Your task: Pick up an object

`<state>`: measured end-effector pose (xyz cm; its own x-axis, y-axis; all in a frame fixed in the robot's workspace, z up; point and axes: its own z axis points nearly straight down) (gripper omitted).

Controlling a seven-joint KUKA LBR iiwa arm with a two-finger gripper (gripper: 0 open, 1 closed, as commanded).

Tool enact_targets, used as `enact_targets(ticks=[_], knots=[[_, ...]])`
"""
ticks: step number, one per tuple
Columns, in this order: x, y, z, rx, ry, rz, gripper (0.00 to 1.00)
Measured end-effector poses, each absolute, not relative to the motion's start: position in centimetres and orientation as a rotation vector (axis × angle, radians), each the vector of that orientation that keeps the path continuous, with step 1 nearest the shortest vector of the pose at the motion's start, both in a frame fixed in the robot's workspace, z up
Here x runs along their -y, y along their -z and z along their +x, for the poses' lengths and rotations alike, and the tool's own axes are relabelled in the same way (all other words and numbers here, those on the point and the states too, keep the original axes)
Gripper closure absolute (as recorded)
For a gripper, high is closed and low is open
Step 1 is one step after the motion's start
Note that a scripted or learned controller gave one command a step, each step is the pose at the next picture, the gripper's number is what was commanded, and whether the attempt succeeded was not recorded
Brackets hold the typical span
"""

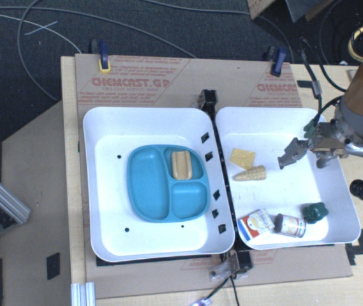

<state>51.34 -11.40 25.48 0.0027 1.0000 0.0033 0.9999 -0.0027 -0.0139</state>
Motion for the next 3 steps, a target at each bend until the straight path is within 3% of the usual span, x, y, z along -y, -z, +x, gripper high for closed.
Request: enact_targets(ticks=[1,3], knots=[[11.4,-26.1,51.6,2.220,0.000,-2.219,0.00],[11.7,-15.7,52.3,2.216,-0.004,-2.217,0.00]])
